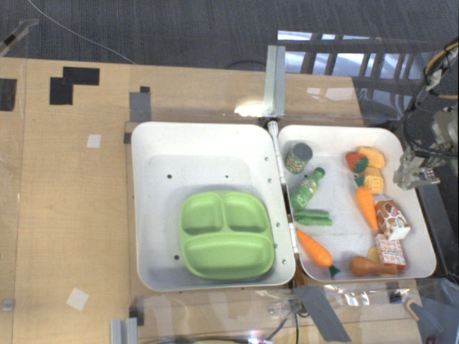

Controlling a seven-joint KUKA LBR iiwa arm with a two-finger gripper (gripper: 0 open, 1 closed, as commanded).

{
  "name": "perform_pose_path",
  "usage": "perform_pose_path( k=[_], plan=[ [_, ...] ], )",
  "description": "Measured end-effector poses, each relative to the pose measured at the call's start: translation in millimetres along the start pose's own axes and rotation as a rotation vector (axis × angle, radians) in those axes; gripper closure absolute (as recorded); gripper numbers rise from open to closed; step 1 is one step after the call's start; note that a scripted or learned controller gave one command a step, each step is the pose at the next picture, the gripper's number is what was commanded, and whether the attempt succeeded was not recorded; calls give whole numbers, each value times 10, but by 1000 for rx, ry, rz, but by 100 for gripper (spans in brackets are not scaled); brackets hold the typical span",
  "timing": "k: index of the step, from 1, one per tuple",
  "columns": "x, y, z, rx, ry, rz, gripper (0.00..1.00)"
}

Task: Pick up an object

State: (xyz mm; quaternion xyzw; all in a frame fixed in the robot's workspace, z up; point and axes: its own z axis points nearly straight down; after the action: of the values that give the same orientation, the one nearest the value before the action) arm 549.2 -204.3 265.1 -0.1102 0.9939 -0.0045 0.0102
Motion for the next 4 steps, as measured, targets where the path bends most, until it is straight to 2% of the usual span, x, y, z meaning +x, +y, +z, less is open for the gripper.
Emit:
perform_pose_path(
  k=[1,2,3,4],
  plan=[
    [-460,-113,-454,-7,6,-175,100],
    [-487,-109,-587,-3,-5,-175,100],
    [-1033,-231,-623,-9,6,-278,100],
    [-1220,-206,-956,-8,5,-128,100]
  ],
)
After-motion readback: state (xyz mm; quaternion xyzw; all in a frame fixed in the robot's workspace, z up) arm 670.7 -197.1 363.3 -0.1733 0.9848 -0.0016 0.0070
